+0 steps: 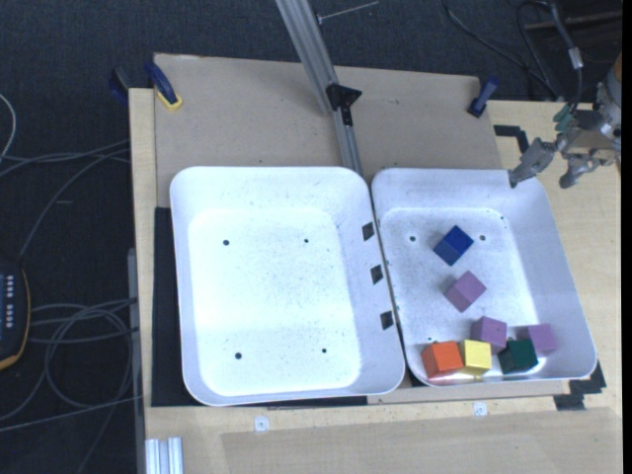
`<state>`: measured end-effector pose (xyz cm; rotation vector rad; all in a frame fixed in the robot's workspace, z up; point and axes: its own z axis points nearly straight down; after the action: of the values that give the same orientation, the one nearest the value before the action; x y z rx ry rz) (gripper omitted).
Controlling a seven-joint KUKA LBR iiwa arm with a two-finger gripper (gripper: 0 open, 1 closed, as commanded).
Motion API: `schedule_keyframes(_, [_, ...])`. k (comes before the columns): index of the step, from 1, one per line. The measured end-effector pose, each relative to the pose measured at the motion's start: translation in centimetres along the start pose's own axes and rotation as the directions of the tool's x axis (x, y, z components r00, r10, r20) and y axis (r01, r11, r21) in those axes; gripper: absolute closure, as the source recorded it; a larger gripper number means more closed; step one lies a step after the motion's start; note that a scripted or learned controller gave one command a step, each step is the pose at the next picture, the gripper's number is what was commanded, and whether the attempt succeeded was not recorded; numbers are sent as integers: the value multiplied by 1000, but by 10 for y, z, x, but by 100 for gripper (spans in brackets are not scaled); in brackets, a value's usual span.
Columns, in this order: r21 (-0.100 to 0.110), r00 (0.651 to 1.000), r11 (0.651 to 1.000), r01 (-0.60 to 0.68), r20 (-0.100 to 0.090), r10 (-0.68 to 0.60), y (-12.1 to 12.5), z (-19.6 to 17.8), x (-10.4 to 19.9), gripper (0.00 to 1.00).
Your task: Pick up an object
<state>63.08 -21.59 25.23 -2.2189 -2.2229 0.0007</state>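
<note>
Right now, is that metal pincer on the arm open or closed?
Open. The pincer hangs over the right bin's far corner with its two fingers spread apart and nothing between them.

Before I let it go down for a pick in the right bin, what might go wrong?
The end effector sits above the right bin's far rim and may clip it descending. The orange, yellow and green cubes crowd the near wall, leaving little finger room. The blue cube stands alone, safer.
</note>
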Motion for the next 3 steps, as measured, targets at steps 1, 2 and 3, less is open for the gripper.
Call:
schedule_keyframes(1, [0,1000,1000,0,1,0,0,0,0,0])
schedule_keyframes(2, [4,1000,1000,1,-1,-1,5,44,4,0])
schedule_keyframes(3, [5,1000,1000,-1,-1,1,5,88,0,0])
